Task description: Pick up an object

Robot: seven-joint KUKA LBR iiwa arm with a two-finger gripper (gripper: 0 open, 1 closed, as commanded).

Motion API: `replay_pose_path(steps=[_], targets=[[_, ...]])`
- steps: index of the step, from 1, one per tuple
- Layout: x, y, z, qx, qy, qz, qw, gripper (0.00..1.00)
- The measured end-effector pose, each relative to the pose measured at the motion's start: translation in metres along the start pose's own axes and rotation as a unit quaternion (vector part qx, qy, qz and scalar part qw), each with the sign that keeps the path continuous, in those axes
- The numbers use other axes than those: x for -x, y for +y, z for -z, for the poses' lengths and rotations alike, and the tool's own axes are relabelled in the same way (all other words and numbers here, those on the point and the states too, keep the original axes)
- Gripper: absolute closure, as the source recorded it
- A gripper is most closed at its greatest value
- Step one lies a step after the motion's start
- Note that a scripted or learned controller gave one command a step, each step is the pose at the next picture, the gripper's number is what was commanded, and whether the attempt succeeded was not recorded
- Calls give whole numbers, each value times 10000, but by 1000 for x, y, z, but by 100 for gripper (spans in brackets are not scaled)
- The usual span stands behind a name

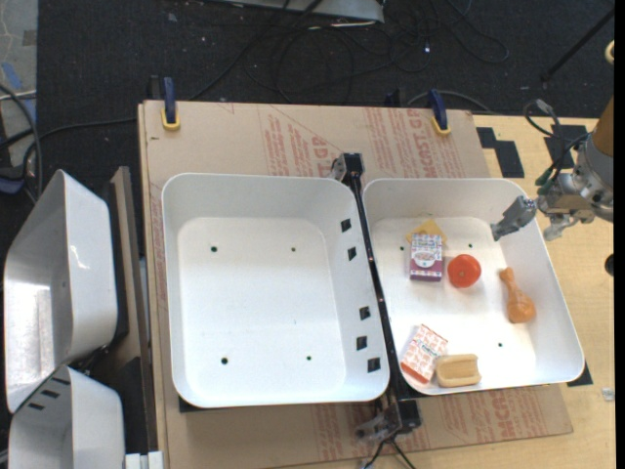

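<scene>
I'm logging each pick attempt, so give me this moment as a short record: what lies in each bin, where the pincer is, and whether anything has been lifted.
right bin contents: small purple-and-white carton; round red ball; orange pear-shaped toy; red-and-white patterned packet; tan rectangular block
block and packet: side by side at the near edge of the right white bin
pincer: over the right bin's far right rim, apart from all items
lifted: nothing seen in the pincer
left white bin: bare floor showing
</scene>
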State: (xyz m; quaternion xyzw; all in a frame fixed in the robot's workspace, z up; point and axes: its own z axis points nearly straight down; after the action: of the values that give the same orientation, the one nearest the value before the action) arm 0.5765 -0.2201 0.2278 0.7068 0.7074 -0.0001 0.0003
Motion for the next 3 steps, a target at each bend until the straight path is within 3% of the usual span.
replay_pose_path(steps=[1, 2, 3], targets=[[-41, -22, -138, -68, 32, 14, 10000, 0], [-38, -18, -120, 5, -1, 0, 10000, 100], [-38, -18, -120, 0, 0, -2, 10000, 0]])
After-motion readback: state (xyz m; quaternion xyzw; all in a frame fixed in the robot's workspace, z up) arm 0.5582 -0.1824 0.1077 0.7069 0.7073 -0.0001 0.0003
